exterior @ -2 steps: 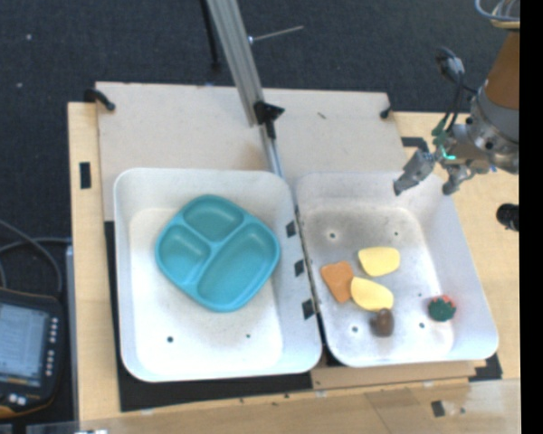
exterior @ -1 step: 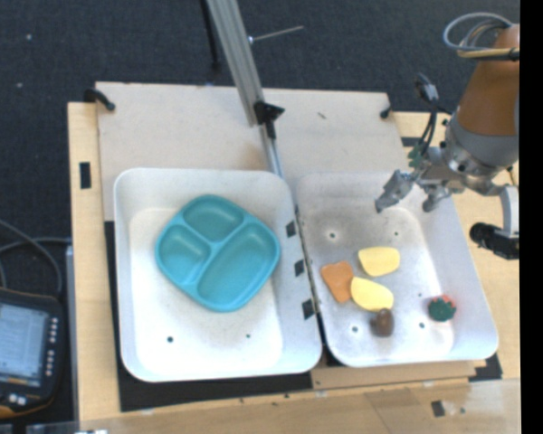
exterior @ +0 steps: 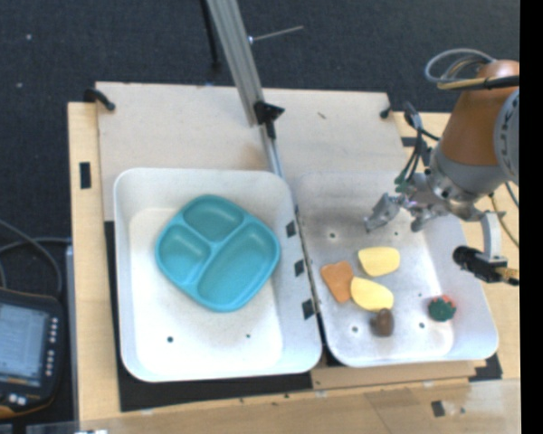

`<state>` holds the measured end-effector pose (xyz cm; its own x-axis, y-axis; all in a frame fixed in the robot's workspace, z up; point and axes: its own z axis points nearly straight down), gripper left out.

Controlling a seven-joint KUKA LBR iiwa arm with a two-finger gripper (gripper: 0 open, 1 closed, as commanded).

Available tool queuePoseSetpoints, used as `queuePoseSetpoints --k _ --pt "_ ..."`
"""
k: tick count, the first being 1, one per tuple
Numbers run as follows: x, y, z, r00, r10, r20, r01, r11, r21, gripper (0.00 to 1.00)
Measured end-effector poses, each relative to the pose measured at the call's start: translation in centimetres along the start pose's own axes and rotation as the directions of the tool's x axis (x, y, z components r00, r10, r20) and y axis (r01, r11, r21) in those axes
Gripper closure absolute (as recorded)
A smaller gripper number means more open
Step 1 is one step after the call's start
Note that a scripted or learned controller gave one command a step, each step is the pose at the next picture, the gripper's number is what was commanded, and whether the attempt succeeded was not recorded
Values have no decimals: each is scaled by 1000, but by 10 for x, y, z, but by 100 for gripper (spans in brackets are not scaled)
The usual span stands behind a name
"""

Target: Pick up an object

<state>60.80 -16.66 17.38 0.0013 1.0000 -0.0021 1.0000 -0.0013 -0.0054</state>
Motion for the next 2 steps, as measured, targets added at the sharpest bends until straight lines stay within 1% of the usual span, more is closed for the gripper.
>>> queuePoseSetpoints --k 1,2 --pt "0 -4 63 1000 0 0 0 1000 0 0" --pt "-1 -1 48 1000 4 -1 -4 1000 -10 100"
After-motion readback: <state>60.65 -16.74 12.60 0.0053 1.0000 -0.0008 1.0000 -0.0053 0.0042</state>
